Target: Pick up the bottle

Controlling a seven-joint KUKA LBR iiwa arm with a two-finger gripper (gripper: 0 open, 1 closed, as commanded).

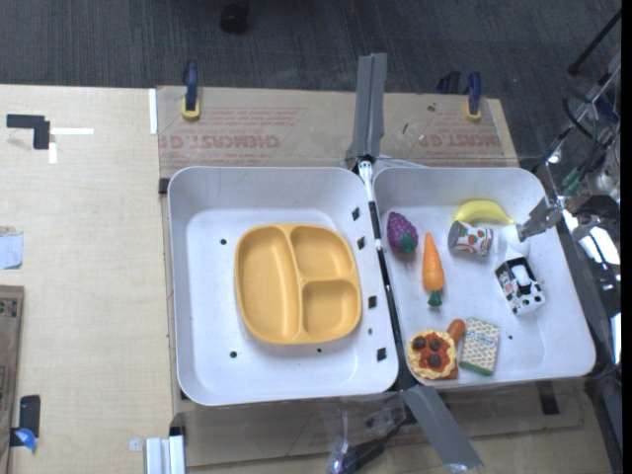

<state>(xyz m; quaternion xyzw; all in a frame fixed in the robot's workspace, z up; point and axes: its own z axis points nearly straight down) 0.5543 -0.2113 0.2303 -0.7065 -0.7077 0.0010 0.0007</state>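
The bench (79, 265) is pale wood on the left, with a sheet of brown cardboard (286, 126) lying under the far side of the two white bins and held down by two blue clamps (190, 87). The left bin (197, 294) holds a yellow plate (296, 282) with three compartments, sitting roughly in the middle of the bin floor. A grey divider bar (369, 107) runs from the far edge toward the seam where the bins meet. In the right bin (563, 363), starting nearest the seam, a purple bunch of grapes (401, 232) lies toward the far side, with an orange carrot (433, 270) just to its right, pointing near and far. Nearer the front edge sits a small pizza (433, 354), a little sausage (455, 330) touching its far right edge, and a green-edged box (481, 346) just beside them on the right. Toward the far side, a can (471, 239) lies tipped over, with a yellow banana (481, 211) touching it on its far side. The bottle (519, 286), small and white with black patches, lies on its side to the right of the can and apart from it, roughly midway between the far and near walls. The gripper (538, 223) hangs at the bin's far right, over the wall beside the banana's right end, apart from the bottle; how far it is open I cannot tell, and nothing is seen in its grasp.
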